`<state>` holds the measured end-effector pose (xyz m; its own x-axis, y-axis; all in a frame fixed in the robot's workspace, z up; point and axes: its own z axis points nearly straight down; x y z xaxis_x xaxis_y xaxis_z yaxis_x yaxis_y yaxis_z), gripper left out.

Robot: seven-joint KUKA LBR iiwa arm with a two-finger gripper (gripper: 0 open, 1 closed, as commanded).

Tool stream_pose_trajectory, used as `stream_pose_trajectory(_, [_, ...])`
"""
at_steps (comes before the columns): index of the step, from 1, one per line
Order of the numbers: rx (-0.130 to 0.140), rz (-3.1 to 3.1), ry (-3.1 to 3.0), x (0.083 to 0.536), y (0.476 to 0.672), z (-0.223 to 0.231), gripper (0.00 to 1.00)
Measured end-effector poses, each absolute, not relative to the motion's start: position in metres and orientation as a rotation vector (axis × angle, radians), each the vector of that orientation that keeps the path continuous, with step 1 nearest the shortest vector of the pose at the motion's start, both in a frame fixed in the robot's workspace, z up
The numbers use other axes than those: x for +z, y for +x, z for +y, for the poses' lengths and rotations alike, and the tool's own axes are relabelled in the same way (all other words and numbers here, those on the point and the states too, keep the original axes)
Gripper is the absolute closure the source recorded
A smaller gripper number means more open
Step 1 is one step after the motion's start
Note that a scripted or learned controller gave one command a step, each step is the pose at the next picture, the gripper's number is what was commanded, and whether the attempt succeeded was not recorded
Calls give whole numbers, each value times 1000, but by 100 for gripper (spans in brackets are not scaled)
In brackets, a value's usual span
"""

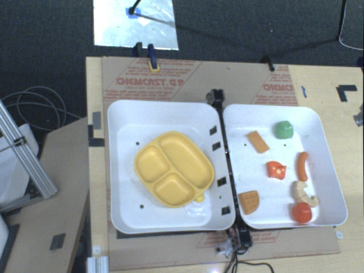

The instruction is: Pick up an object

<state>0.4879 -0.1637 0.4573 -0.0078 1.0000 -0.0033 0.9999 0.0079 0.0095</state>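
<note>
Lying in the right bin (327,152), well apart from one another: seven small objects, one of each kind. Sitting near the far wall, a green round piece (284,129). Resting left of it, slightly nearer, an orange rectangular block (258,141), turned at a slant. Lying at the bin's middle, a red chunk (276,170). Stretching lengthwise just right of that, an orange-red sausage (302,166). Curling below the sausage, a pale beige piece (304,193), touching or nearly touching a red ball (302,212) by the near right corner. Sitting by the near left corner, a tan-orange wedge (248,201).

Filling much of the left bin (122,129): one yellow divided tray (174,168), lying flat and turned at an angle, showing three compartments, each holding nothing that can be made out.

Standing side by side, the two bins, touching along a middle seam bearing small black clips (216,147). Lying beneath both, a brown printed sheet (170,78) covering the table (94,95). Lying beyond the table on dark floor, a shiny square sheet (135,16). Looping on the left, grey cables (34,107), beside a metal frame (23,158).
</note>
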Motion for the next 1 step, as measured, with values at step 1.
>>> stream_pose_trajectory(1, [7,2211,2213,540,486,-199,100])
